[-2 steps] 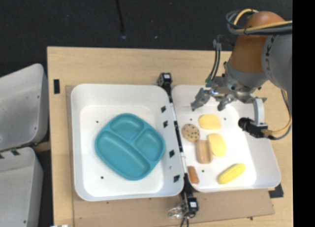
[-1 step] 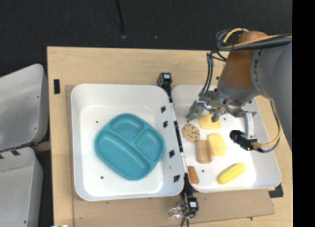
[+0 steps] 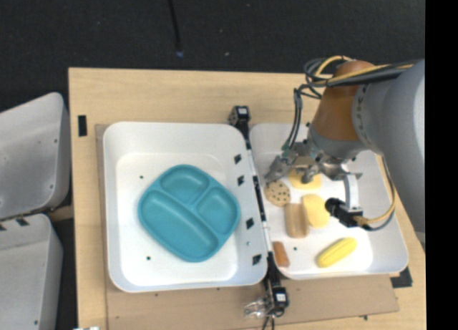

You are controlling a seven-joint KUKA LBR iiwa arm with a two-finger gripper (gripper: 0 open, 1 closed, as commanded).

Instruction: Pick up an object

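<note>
Pick not yet made: claw [image 3: 295, 171] low in the right bin [image 3: 379, 253], finger state cannot tell, nothing seen held; round cookie [image 3: 277, 193], brown block [image 3: 295, 220], yellow block [image 3: 315, 211] and corn cob [image 3: 336, 252] all lie just near of it, ungrasped.

No text, label, brand or number can be read anywhere.

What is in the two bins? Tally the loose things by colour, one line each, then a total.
Blue: 1, divided plate
Yellow: 2, corn cob, block
Tan: 2, round cracker, bread piece
Reddish brown: 1, small piece
Total: 6
</note>
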